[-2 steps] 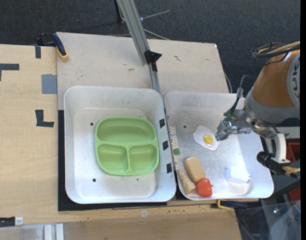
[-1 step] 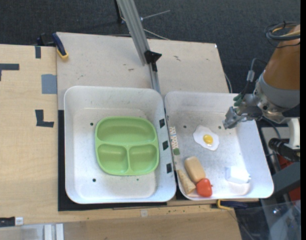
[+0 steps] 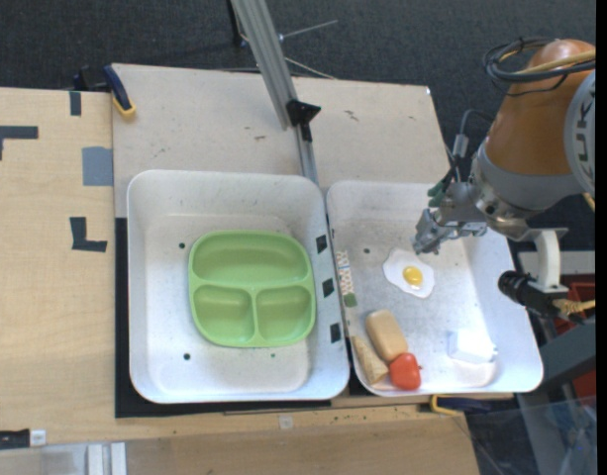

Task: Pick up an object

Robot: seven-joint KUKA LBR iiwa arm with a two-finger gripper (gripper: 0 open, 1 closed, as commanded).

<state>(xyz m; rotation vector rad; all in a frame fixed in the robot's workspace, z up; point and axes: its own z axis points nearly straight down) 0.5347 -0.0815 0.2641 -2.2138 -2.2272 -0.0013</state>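
Observation:
In the right bin (image 3: 382,201) lie a fried egg (image 3: 410,276), a tan bread roll (image 3: 386,333), a thin breadstick (image 3: 368,357) at the bin's left front, a red tomato (image 3: 405,371) and a pale clear object (image 3: 472,345) at the front right. My gripper (image 3: 429,241) hangs over the right bin just up and right of the egg, its dark fingertips pointing down toward the bin floor. I see nothing between the fingers.
The left bin (image 3: 145,265) holds a green three-compartment plate (image 3: 252,287). A slanted metal pole (image 3: 273,57) runs down to the bins' shared divider. The arm's orange wrist band (image 3: 541,117) looms over the right bin's far right side.

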